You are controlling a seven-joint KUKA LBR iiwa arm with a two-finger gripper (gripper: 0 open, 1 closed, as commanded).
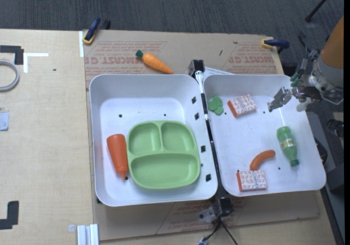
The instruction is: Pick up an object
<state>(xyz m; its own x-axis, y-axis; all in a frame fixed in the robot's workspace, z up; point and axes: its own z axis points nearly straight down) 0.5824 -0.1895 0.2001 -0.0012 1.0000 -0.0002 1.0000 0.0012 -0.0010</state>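
Camera view is showing the gripper (280,100) hanging over the upper right part of the right bin (273,184), with the arm (328,74) entering from the right edge. Its fingers are standing slightly parted and are gripping nothing. A green bottle (287,145) is lying just below the gripper on the bin floor, apart from it. An orange sausage (262,158) is lying further below and slightly left. A red-and-white box (241,105) is lying to the left of the gripper, and a green round piece (215,105) is sitting beyond it. A second red-and-white box (252,180) is lying well below. Far to the left, the left bin (104,96) is holding a green divided plate (163,154) and an orange cylinder (117,155). A toy carrot (154,62) is lying outside the bins, up and left.
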